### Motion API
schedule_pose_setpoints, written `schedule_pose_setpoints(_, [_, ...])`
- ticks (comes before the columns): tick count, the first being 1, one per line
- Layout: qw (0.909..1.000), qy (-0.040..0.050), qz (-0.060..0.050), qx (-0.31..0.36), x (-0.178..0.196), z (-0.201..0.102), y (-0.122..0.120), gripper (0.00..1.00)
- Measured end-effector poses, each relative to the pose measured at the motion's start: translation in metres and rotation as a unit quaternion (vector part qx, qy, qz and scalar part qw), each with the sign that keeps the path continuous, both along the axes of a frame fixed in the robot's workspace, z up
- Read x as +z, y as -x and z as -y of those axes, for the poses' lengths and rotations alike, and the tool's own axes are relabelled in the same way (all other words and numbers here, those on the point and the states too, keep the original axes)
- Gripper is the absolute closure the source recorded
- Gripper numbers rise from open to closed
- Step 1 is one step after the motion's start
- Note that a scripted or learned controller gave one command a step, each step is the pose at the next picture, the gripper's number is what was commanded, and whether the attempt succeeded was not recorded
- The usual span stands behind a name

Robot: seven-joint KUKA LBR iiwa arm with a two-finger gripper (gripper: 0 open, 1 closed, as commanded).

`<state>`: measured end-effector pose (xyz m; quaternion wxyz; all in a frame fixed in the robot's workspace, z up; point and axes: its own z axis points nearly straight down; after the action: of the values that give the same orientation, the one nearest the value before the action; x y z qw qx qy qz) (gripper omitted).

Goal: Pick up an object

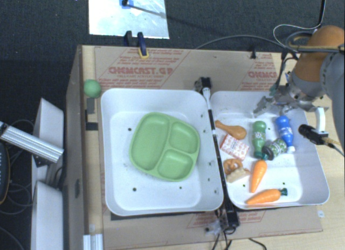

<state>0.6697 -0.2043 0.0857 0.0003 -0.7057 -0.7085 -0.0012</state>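
Observation:
My gripper (276, 105) hangs over the back of the right bin (315, 181), just behind a green bottle (259, 134) and a blue bottle (284, 130). Its fingers look spread, with nothing between them. In the same bin lie a drumstick (232, 130), a red-and-white packet (234, 147), a dark green can (275, 148), a pretzel (233, 165), a pale bread piece (237, 175) and two carrots (258, 174) (265, 195).
The left bin (116, 189) holds a green divided plate (164, 145). A green ball (92, 88) rests on the bench left of that bin. A black divider (214, 141) runs between the bins. The arm enters from the upper right.

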Motion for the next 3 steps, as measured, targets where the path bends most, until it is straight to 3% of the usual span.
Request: schedule_pose_setpoints(3, [1.0000, 0.0003, 0.000, 0.001, -0.0001, 0.0000, 0.0000, 0.00])
